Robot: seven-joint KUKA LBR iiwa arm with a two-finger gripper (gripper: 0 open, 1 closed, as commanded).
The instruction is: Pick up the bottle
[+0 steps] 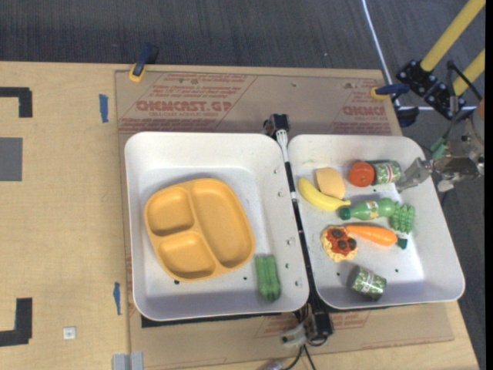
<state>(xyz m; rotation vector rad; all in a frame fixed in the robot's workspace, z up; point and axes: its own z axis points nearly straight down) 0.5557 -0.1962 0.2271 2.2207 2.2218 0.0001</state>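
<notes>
A small green bottle (371,209) lies on its side in the middle of the right bin (443,257), cap pointing left towards the banana (320,196). Just behind it lies a second container with a red cap and a green label (374,173). My gripper (426,172) hangs over the right bin's far right edge, just right of the red-capped container and up-right of the green bottle. Nothing shows in its grasp.
The right bin also holds a tan bread piece (330,182), a carrot (372,235), a pizza slice (340,242), a green can (367,283) and a knobbly green item (402,218). In the left bin (142,160) sit a yellow divided plate (200,227) and a green pickle (267,276).
</notes>
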